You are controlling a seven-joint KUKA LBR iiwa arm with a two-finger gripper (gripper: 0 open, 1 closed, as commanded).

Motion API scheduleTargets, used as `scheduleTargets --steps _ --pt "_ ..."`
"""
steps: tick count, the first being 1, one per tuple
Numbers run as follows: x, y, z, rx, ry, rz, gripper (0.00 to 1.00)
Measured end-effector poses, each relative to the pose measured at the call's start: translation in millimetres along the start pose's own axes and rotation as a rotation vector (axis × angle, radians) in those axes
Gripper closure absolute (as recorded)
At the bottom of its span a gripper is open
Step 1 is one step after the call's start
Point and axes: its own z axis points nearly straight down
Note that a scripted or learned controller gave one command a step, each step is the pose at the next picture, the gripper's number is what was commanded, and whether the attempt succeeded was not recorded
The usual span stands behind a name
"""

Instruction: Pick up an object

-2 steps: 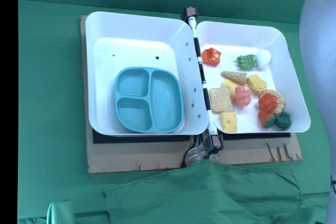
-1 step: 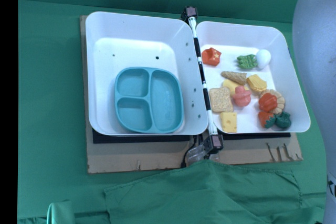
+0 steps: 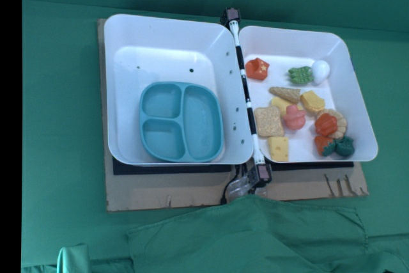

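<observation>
1. Gripper state: whether it is apart, together or clamped on anything cannot be told from this view.
2. Candidate objects all lie in the right bin point(image 3: 358, 105), a loose cluster of toy food pieces.
3. Along its far side: a red piece point(image 3: 257, 68), a green piece point(image 3: 299, 75), and a white egg point(image 3: 320, 70) touching the green one.
4. In the middle: a tan wedge point(image 3: 284, 94), a yellow chunk point(image 3: 312, 101), a pink piece point(image 3: 294, 117), and a toast slice point(image 3: 268, 121) just beside the pink one.
5. On the near side: a cheese block point(image 3: 278, 148) near the bin's left wall, an orange-and-tan piece point(image 3: 329, 123), and a dark green piece point(image 3: 344, 146) by the near right corner.
6. A black-and-white rod point(image 3: 243, 83) runs between the two bins.
7. The left bin point(image 3: 128, 41) holds a blue divided plate point(image 3: 182, 121), lying flat towards its near side.
8. Both bins sit on a cardboard sheet point(image 3: 160, 198), on a green cloth point(image 3: 57, 137).
</observation>
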Motion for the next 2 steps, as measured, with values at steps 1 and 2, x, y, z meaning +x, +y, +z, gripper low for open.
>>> scheduleTargets --steps 1,2 --pt "43 42 -30 -0.011 0.002 -0.010 1.00" --pt "-12 41 -28 0.001 0.000 -0.002 1.00"
